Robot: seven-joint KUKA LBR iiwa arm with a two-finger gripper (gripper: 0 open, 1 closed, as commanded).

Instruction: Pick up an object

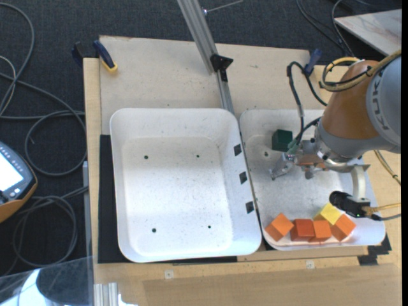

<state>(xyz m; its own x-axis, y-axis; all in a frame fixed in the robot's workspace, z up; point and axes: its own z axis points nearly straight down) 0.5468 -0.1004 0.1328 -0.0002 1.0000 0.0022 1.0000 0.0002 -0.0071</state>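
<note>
The arm's jaws [292, 165] hang over the right bin [255, 129], seemingly released with nothing between them, though their tips are hard to make out. A row of 4 orange blocks [310, 228] and 1 yellow block [331, 213] runs left-right along the rim nearest the camera, well below the jaws. A green block [281, 139] sits just above them, partly hidden by the wrist.

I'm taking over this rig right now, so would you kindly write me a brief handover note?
Claw: low over the right bin, nothing visibly held; finger state unclear.
Objects: green block just behind the claw; orange blocks and a yellow block clustered at the right bin's near edge.
Done: no pick yet.
Left: grasp one object and lift it.
</note>
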